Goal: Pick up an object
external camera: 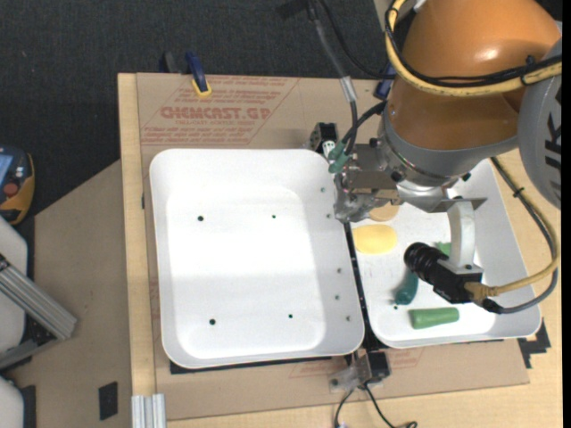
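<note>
- My gripper (pixel 357 205) hangs low at the right bin's (pixel 510 239) left wall; I can't tell its state from here.
- The yellow disc (pixel 375 238) lies just below it, the nearest pick.
- The green block (pixel 434 316) sits further down that bin.
- I'd centre over the disc, then descend straight.

We saw a brown cardboard sheet (pixel 232 114) on the bench, dark grey carpeted floor (pixel 80 34) beyond it, evenly lit.
</note>
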